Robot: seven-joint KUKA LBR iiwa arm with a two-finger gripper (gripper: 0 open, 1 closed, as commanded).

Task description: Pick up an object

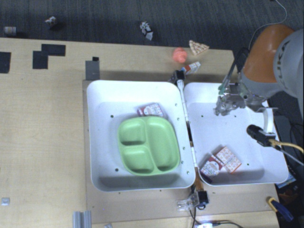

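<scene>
Small carton [221,160] lies near the right bin's [209,122] front edge, judged light, stiff, graspable across its short sides; gripper [223,109] hovers near the back edge, finger state indeterminable.

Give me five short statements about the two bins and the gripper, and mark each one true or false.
1. The green divided plate lies in the left bin. True.
2. The red-and-white packet lies in the far corner of the right bin. False: it lies near that bin's near edge.
3. The gripper is above the right bin. True.
4. The gripper holds the green divided plate. False: the plate lies in the left bin, apart from the gripper.
5. A second small packet lies just behind the plate in the left bin. True.
</scene>
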